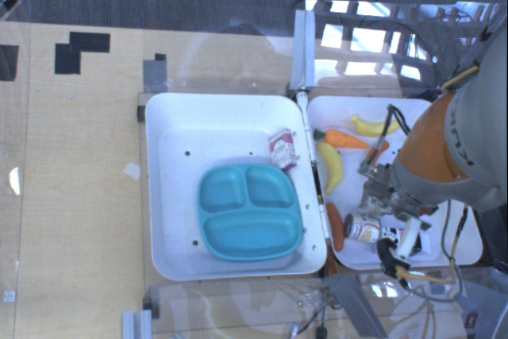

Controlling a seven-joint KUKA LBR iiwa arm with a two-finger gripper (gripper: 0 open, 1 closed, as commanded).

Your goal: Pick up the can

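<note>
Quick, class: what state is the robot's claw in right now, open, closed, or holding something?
Claw: cannot be told; it sits low in the right bin, right beside the can.

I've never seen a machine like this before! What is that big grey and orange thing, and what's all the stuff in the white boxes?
It is a robot arm, filmed from a camera above the bench. It reaches in from the right over the right bin. That bin holds two bananas, a carrot and a small can lying on its side near the arm's tip. The left bin holds a blue divided plate and a small red packet. The robot should pick up the can; I cannot tell whether it has it.
</note>
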